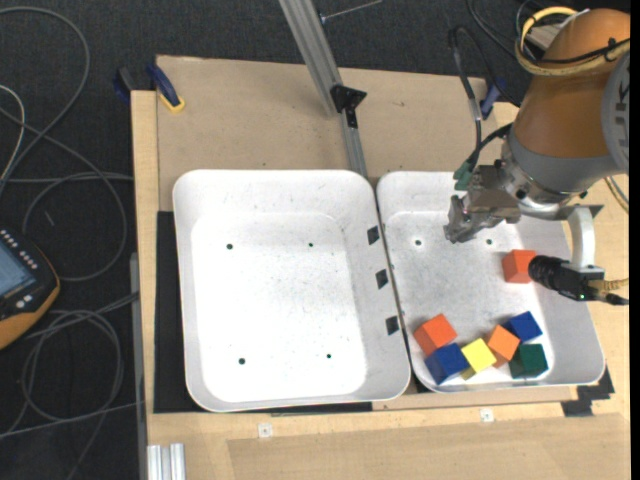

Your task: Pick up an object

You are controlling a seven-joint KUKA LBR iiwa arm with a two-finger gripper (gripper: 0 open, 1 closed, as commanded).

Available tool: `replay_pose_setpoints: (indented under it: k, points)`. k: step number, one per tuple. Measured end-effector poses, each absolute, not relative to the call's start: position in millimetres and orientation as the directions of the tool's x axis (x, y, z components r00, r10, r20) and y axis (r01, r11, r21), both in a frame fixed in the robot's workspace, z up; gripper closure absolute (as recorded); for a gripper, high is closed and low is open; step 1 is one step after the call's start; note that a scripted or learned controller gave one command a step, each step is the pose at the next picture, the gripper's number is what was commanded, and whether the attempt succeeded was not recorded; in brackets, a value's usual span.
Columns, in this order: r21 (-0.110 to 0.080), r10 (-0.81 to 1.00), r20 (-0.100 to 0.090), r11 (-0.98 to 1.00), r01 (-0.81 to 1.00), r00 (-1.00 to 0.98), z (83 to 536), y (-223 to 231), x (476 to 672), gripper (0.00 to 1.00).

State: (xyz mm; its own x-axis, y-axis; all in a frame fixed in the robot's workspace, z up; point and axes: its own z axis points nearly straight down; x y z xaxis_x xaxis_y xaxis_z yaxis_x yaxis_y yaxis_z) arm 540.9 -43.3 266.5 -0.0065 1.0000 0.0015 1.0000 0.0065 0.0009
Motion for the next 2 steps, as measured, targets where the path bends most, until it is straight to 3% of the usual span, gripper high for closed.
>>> replay_pose_setpoints:
  k: [2]
  points:
    - [-0.003,1.000,0.003,0.007,1.000,-0.007,246,60,549.2,1.00]
